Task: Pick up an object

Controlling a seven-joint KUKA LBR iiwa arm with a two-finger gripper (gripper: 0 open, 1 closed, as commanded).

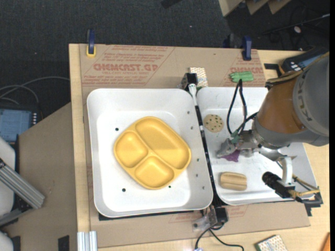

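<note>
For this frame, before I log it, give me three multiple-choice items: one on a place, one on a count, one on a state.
1. Where does the yellow tray lie?
A. left bin
B. right bin
C. bare bench

2. How many compartments has it?
A. two
B. three
C. five

3. Where is the end effector?
A. over the left bin
B. beyond the bench
C. low in the right bin, at a purple object

Key: 1 A, it fills the left bin's middle. 2 B, three hollows show. 3 C, the arm ends there.
</note>
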